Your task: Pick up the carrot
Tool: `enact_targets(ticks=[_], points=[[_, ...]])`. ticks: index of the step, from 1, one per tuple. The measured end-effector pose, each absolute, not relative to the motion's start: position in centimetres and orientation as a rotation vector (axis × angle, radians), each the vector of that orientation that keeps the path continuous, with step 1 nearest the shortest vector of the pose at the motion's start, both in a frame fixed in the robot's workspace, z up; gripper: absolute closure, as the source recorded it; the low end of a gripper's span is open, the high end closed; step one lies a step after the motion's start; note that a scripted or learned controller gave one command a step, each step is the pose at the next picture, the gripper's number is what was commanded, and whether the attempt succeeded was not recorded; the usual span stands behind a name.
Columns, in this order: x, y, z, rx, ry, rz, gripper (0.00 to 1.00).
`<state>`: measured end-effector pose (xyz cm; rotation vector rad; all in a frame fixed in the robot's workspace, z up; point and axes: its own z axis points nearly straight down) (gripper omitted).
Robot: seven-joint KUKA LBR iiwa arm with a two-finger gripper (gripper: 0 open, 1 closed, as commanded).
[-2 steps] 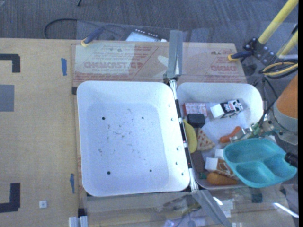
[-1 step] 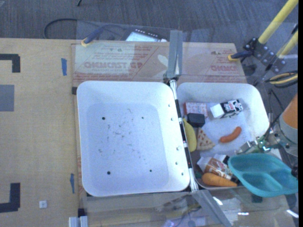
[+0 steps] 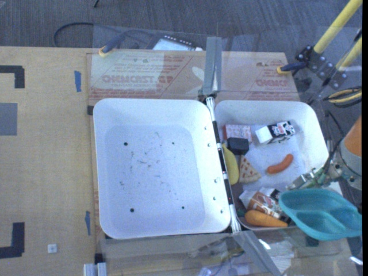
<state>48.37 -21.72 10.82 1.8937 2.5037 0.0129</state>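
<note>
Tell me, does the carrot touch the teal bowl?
Cannot tell. In the camera view the carrot tip reaches the teal bowl rim, but contact is unclear.

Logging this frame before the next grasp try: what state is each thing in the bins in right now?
carrot: lying flat at the right bin's near edge, untouched
sausage: lying loose, apart from the rest
banana: lying along the right bin's left wall
pizza slice: flat, beside the banana
teal bowl: overhanging the right bin's near right corner
left bin: scuffed floor
</note>
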Motion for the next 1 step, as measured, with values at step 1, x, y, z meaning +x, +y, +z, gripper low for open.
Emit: enact_targets(ticks=[1], points=[[48.28,-22.13,11.28,1.694,2.637,0.005,0.00]])
